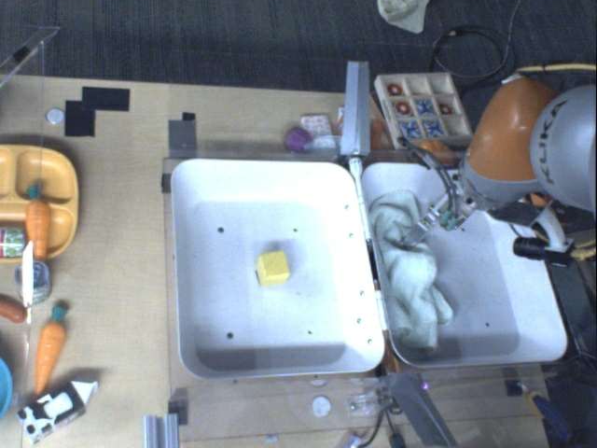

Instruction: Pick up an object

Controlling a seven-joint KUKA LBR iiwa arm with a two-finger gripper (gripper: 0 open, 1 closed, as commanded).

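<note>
The cloth (409, 278) lies crumpled along the left side of the right bin (522, 343), right of frame centre. It looks soft, light and limp, so a pinch on a raised fold near its upper end should hold best. The tool (422, 231) sits at that upper end; whether it is wide or narrow I cannot tell. The left bin (205, 343) holds a yellow block (273, 268).

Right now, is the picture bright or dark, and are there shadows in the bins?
Camera view: both white bins are brightly lit, a soft grey shadow lies along the left bin's near wall, the yellow block looks slightly fuzzy, and the floor beyond the bench is dark.
</note>
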